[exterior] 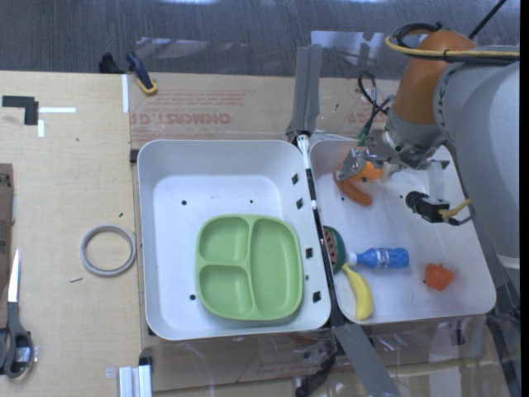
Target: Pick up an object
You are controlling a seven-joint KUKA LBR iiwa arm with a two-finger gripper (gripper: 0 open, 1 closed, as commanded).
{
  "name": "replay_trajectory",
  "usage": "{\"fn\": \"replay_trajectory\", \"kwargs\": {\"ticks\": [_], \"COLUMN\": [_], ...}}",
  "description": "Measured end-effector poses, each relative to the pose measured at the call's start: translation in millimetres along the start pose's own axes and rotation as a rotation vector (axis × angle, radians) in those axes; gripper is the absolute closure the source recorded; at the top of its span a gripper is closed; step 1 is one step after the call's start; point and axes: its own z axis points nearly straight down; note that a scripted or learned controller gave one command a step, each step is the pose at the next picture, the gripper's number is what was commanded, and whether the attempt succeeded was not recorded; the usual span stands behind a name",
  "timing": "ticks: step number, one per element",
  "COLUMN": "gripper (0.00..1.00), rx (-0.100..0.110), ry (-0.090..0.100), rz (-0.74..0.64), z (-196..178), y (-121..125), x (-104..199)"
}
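Orange carrot (359,193) lying in right bin (463,300).

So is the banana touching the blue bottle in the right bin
Touching, as far as the camera view shows: the banana's upper tip meets the white cap end of the blue bottle, with no white bin floor visible between them in the right bin.

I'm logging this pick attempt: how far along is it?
Done: the arm has reached into the right bin, with its hand low over the orange object near the bin's back. In hand: nothing I can confirm; the view does not settle whether the hand grips it. Left: closing on it and lifting. The blue bottle, banana and red object lie untouched nearer the front.
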Motion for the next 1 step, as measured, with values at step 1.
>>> {"fn": "replay_trajectory", "kwargs": {"ticks": [1], "gripper": [1.0], "rx": [-0.001], "ry": [0.008], "rz": [-0.006], "z": [-86.3], "y": [-0.7], "x": [52.5]}}
